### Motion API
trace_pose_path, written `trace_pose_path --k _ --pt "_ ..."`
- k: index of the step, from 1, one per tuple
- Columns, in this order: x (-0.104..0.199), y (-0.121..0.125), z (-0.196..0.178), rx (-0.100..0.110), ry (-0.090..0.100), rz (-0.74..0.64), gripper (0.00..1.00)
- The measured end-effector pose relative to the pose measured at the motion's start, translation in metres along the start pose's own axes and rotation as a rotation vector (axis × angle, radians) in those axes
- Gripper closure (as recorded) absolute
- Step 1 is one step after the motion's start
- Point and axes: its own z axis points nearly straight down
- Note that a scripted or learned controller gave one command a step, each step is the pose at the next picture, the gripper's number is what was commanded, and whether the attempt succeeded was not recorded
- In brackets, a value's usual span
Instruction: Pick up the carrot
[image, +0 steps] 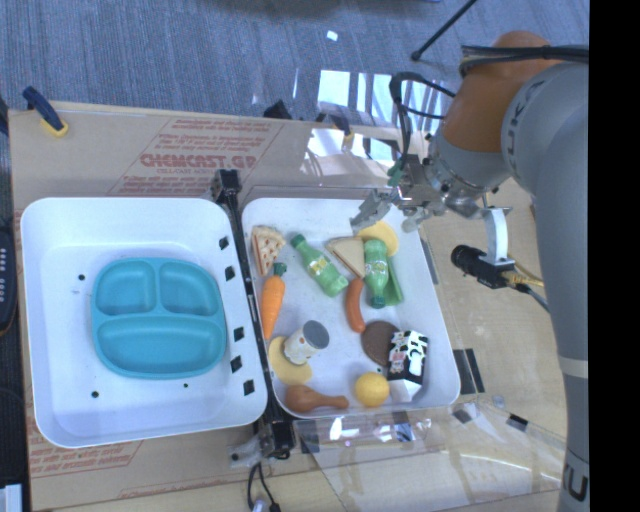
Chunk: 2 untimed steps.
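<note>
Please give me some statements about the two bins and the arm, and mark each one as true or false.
1. The orange toy carrot lies in the right white bin, near its left wall. True.
2. The light blue divided plate sits in the right bin. False: it sits in the left white bin.
3. The gripper holds the carrot. False: it is over the right bin's far edge, apart from the carrot.
4. Two green plastic bottles lie in the right bin. True.

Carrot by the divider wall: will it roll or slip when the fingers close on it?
The carrot looks like a smooth, tapered plastic toy, so it is probably stiff and light but may slip toward its narrow tip. It lies lengthwise against the right bin's left wall, which probably limits rolling but crowds one finger.
</note>
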Motion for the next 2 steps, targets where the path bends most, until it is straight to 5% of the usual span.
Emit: trace_pose_path --k 1,2 --pt "-0.032 0.032 0.146 0.000 0.006 0.139 0.00" --pt "-0.032 0.033 0.133 0.003 0.002 0.127 1.00"
